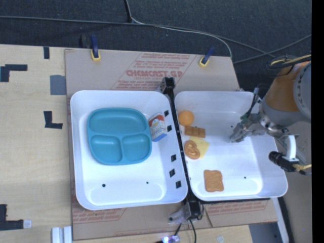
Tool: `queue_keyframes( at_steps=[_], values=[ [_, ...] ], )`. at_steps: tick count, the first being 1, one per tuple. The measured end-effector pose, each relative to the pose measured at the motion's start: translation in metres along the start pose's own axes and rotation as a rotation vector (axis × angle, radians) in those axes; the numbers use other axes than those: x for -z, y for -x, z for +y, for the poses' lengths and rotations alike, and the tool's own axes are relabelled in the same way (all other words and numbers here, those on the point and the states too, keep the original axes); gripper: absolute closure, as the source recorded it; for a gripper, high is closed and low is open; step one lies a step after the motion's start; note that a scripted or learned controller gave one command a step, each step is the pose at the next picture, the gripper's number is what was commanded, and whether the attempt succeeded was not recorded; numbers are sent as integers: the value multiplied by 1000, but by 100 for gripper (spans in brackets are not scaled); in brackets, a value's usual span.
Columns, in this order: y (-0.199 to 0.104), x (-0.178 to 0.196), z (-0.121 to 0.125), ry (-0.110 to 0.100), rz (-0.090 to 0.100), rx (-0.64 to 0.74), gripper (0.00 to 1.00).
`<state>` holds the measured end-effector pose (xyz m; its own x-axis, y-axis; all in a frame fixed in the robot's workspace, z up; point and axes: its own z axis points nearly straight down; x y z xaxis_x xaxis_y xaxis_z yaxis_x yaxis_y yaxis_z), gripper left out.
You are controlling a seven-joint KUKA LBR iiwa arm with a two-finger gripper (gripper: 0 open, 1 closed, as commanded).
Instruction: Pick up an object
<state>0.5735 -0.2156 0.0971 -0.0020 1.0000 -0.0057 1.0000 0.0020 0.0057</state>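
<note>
Gripper [238,134] low in right bin [263,186], grip state unclear; beside it one orange [186,117], pretzel [192,149], toast [213,180]; one plate [119,135] left

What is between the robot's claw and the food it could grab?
Nothing visible. The gripper sits over bare floor of the right bin; the toast, pretzel, cracker and orange lie to its left, with open white floor between.
</note>
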Motion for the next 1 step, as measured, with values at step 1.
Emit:
queue_keyframes(
  at_steps=[1],
  values=[
    [-1,64,1,-1,4,0,100]
  ],
)
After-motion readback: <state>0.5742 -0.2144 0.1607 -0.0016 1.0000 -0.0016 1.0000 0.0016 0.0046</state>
